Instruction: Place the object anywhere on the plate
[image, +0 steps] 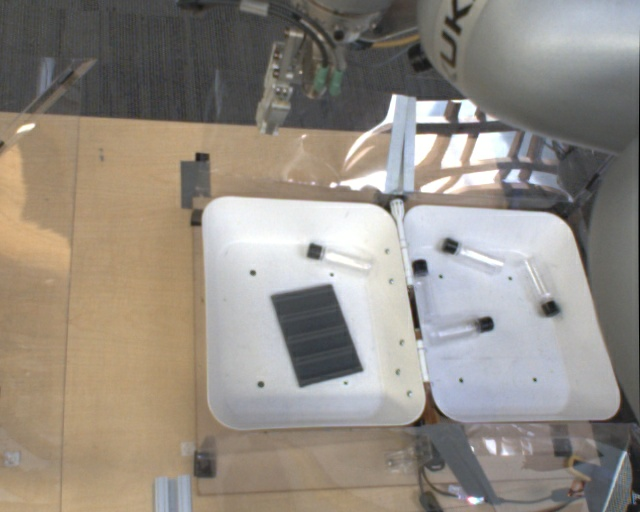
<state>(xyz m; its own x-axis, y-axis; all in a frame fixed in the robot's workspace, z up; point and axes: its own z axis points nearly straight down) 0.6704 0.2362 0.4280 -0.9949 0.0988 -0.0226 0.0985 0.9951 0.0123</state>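
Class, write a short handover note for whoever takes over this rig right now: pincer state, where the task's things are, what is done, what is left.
Pincer: raised beyond the far edge of the bins, above the bench, nothing between its fingers; open or shut cannot be judged.
Plate: dark grey ribbed slab, flat in the left bin, nothing on it.
Vials: one clear, black-capped vial lies in the left bin just beyond the plate, apart from it. Four more vials lie in the right bin.
Done: nothing placed yet.
Left: pick up a vial, set it on the plate.
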